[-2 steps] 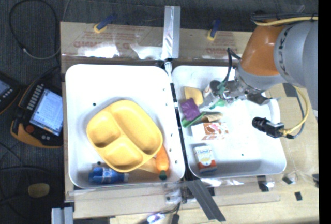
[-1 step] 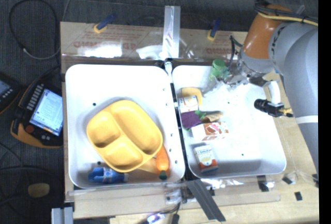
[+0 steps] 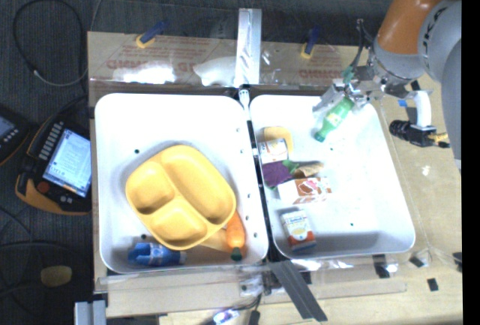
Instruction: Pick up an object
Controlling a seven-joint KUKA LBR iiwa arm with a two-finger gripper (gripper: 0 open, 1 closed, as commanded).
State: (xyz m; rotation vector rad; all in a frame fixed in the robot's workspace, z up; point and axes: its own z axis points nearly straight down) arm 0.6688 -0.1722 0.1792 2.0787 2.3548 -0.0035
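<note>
My gripper point(image 3: 346, 96) hangs over the far right part of the right bin point(image 3: 390, 188). A green bottle point(image 3: 331, 121) slants down and to the left from it, with its upper end between the fingers, so the gripper is shut on the bottle. One grey finger point(image 3: 327, 100) shows to the left of the bottle's top. The bottle's lower end is over the white bin floor; I cannot tell whether it touches it.
The right bin also holds a yellow-and-white pack point(image 3: 274, 140), a purple packet point(image 3: 274, 170), a red-and-white packet point(image 3: 307, 188) and a small carton point(image 3: 298, 230). In the left bin point(image 3: 120, 121) lie a yellow divided plate point(image 3: 180, 197), an orange carrot point(image 3: 235, 233) and a blue item point(image 3: 154, 254).
</note>
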